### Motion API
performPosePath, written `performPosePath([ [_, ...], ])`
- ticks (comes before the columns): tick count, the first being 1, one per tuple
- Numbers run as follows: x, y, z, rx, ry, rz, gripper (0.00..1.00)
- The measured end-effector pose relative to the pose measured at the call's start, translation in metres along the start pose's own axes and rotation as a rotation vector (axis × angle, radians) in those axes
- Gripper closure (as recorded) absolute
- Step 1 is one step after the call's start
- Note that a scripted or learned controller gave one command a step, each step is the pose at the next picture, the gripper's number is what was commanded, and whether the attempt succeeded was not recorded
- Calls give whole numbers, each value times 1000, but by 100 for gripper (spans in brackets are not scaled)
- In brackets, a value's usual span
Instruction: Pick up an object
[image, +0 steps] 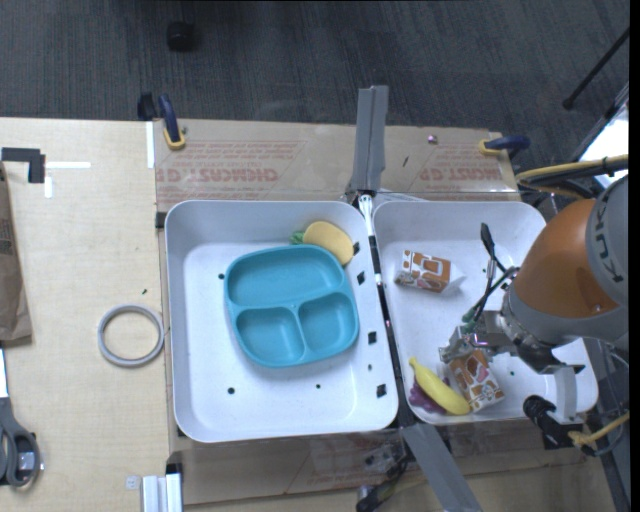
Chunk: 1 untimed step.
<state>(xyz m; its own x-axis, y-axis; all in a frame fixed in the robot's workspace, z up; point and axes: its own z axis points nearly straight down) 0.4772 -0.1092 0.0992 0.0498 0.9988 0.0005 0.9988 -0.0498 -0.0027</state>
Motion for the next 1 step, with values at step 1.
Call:
performPosePath([
  [1, 49, -2, -142, -1, -3, -32, 100],
])
